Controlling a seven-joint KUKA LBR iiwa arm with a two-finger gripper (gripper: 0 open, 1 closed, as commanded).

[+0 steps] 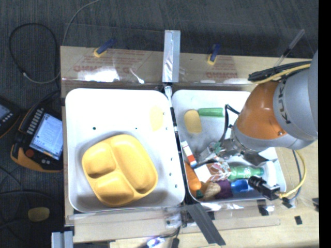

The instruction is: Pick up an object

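A: Camera view, from above: where is the arm (282, 110)?

B: Reaching in from the right over the right bin (178, 99), its hand (223, 150) low above the clutter at the near end. I cannot tell how the hand stands; the wrist hides it.

A: What might it pick?

B: A heap lies packed in the near corner: an orange piece (192, 178), a crumpled wrapper (220, 168), a purple lump (224, 189), a blue thing (239, 185) and a green tube (243, 170), all touching. The hand sits just above the wrapper, likely because that pile is thickest.

A: Anything easier?

B: A yellow block (192, 121) and a green bar (210, 112) lie at the far end, apart from the heap with bare floor around them (far better room for a descent).

A: And the left bin (72, 138)?

B: It holds a yellow tray (119, 168), near its front wall. The wall between the bins crowds the orange piece, so I judge that edge awkward
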